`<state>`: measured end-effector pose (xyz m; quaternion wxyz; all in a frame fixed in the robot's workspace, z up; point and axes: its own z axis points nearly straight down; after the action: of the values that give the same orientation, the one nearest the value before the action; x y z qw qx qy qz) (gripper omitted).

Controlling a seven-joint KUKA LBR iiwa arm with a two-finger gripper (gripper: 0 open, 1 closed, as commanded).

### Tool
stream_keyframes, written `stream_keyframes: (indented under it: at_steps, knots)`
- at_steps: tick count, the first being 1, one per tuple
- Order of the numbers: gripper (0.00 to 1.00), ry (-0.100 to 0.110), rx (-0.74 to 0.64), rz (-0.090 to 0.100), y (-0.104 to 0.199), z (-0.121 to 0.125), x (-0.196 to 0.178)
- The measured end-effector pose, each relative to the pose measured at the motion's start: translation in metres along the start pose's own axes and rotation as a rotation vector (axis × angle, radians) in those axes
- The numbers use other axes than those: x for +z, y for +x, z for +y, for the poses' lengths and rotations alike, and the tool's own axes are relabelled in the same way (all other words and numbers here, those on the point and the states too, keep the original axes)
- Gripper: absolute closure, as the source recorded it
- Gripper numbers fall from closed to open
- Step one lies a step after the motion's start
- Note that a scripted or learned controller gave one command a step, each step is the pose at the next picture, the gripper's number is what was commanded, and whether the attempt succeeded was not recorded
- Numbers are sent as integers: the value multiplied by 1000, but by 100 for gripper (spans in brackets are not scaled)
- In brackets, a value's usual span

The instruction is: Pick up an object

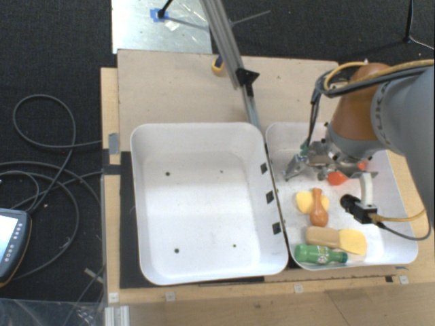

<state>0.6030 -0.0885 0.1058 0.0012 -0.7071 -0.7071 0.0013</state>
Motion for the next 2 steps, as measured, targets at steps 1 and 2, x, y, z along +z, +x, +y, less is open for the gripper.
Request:
stream_keyframes:
  at_steps: [1,2]
  knots:
    - [100,-7,0,1,0,2,-14]
    - [100,-12,-4,-1,-2,2,-79]
